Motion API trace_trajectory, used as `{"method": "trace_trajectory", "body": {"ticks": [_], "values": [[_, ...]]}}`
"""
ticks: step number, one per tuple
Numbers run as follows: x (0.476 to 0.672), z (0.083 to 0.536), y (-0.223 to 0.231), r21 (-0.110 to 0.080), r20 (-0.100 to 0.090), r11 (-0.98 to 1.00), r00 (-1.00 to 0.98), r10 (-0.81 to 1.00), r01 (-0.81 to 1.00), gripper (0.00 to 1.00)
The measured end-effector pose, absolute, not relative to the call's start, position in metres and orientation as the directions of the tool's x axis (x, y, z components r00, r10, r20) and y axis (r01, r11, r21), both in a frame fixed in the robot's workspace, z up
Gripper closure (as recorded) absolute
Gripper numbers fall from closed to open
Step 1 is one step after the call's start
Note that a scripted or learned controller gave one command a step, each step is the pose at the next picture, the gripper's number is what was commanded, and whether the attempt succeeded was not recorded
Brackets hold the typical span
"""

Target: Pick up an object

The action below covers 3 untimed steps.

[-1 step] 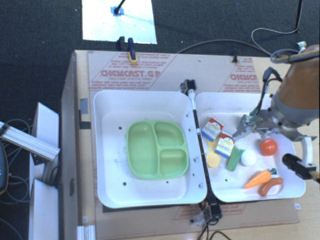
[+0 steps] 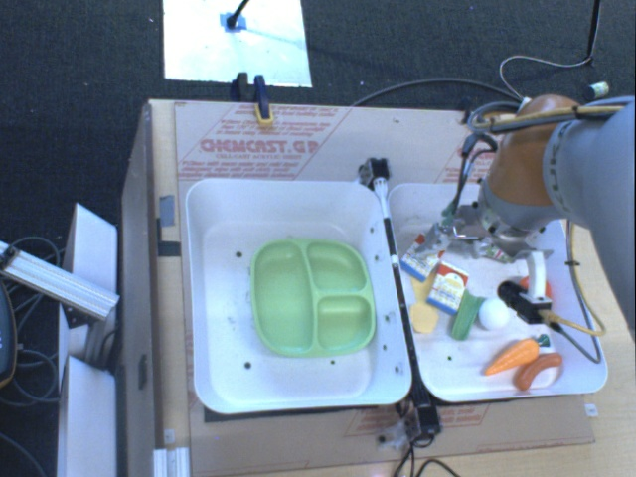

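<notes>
- Toys [image 2: 467,311] lie heaped in the right bin [image 2: 586,371], none lifted; the pick looks undone.
- Gripper [image 2: 465,235] hangs low over them; whether it is apart or together, cannot tell.
- Green tray [image 2: 310,296] sits in the left bin [image 2: 214,227].

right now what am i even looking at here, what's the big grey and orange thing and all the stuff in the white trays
The one picture comes from a camera fixed above a workbench, looking down at a slant. The big grey and orange thing is a robot arm reaching in from the right. At its end is a gripper, the part meant for grasping, low over the right bin. I cannot tell whether it holds anything.

Two shallow white bins sit side by side. The left bin holds a green divided plate. The right bin holds small toys: a carrot, a white ball, a green block, a small red and white box and a few more. The arm's job is to pick one up.
</notes>
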<state>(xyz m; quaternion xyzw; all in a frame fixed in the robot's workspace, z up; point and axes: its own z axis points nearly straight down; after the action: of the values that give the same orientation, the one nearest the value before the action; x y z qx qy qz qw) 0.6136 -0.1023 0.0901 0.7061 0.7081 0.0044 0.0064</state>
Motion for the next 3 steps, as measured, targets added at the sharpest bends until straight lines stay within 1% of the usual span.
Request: {"method": "trace_trajectory", "body": {"ticks": [1, 2, 3], "values": [[0.67, 0.086, -0.086, 0.004, 0.0, 0.005, -0.005, 1.0, 1.0, 0.0], [0.669, 0.085, -0.083, 0.002, -0.001, 0.005, -0.005, 1.0, 1.0, 0.0], [0.67, 0.096, -0.083, 0.006, -0.002, 0.008, -0.008, 1.0, 1.0, 1.0]]}}
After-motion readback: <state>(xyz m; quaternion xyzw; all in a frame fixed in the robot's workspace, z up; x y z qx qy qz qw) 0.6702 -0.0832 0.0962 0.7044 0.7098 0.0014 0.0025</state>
